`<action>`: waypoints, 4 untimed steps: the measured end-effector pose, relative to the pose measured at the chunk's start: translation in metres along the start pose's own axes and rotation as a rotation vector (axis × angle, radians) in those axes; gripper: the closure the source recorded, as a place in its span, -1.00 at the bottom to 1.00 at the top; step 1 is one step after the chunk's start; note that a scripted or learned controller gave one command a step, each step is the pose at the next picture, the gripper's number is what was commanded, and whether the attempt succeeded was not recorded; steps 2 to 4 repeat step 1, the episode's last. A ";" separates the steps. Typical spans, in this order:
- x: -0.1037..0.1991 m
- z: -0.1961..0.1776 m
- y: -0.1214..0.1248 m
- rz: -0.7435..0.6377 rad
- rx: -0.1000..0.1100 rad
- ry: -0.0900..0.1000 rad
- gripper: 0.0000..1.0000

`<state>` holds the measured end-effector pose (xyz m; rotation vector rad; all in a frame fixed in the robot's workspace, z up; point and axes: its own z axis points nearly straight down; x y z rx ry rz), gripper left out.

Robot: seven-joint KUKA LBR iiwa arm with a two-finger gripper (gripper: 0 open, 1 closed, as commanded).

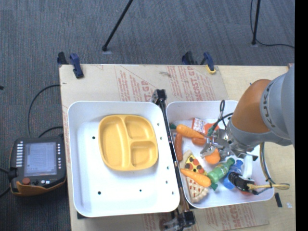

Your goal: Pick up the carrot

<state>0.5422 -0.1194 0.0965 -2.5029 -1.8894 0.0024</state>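
A pendant [37, 166] with a lit screen is lying on the floor off the desk's left edge. On the desk [139, 81], the left bin [82, 196] is carrying a yellow divided plate [128, 142] near its middle. A black bar [168, 129] is running between the two bins, and blue clamps [75, 64] are gripping the desk's back edge.

The right bin [183, 109] is sitting toward the desk's right edge and is crowded with toy food. Along its left wall a sausage [179, 147] is lying lengthwise, with a pizza slice [194, 163] just right of it. There are two carrots. One carrot [191, 132], orange, tapered and smooth, is lying across the bin's back half, its thick end pointing left and its right end reaching to the gripper [211, 146]. The fingers are hanging just right of that carrot's tip, over a round orange fruit [213, 156]; whether they are spread or pressed together I cannot tell, and nothing is visibly sitting between them. A second carrot [196, 177] is lying nearer the bin's front, below the pizza, well clear of the gripper.

Right of that, a green bottle [221, 171] is lying tilted, with a blue item [237, 167] beside it. The grey arm [269, 114] with its orange band is coming in over the desk's right edge.
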 end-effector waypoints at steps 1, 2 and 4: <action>0.043 -0.130 -0.054 0.312 -0.002 -0.001 1.00; 0.043 -0.130 -0.054 0.312 -0.002 -0.001 1.00; 0.043 -0.130 -0.054 0.312 -0.002 -0.001 1.00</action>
